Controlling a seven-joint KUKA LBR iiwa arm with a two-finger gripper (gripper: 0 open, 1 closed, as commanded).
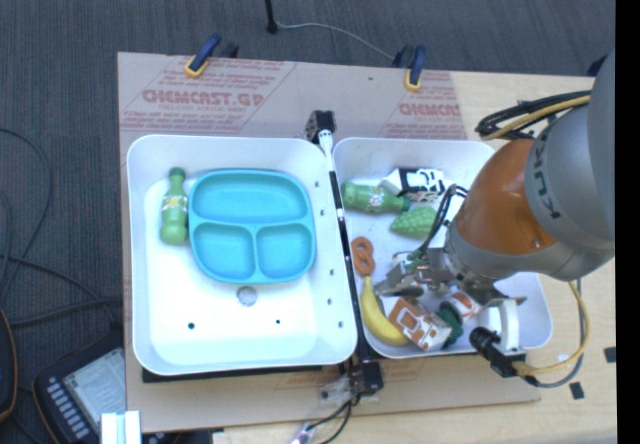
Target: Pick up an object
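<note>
Fingers of the gripper (412, 275) are sitting low in the right bin (520, 330), but whether they are apart or together cannot be told, since the metal parts blur into the clutter beneath. Just near of them an orange-and-white carton (417, 324) is lying beside a yellow banana (376, 313), which is curving along the bin's left wall. Just left of the gripper a small pretzel (362, 255) is resting by that wall. Farther off, a green bottle (372, 196) and a bumpy green object (413, 222) are lying near the far side, with a black-and-white package (420, 180) beyond them. Across the divider, the left bin (180, 322) is holding a blue sectioned tray (250, 224) and, touching its left edge, a green bottle with a yellow label (174, 208).
</note>
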